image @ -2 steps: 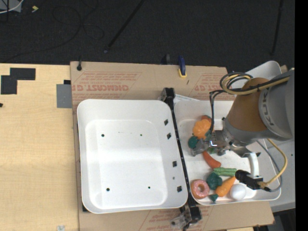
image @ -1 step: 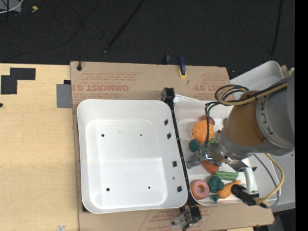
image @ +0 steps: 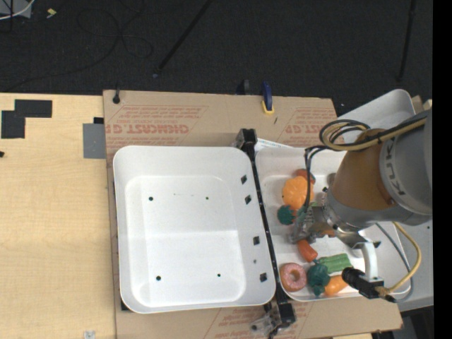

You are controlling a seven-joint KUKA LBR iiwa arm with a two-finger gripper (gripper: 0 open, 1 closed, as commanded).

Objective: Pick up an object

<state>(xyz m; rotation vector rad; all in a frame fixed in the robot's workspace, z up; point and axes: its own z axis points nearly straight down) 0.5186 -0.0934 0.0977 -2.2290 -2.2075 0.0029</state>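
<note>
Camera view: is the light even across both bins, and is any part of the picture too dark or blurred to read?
In the camera view, the left bin is bright and evenly lit, close to washed out; the floor above the bench is nearly black, with faint cables; the gripper among the toys is soft and shadowed by the arm, so its fingers are unreadable.
</note>
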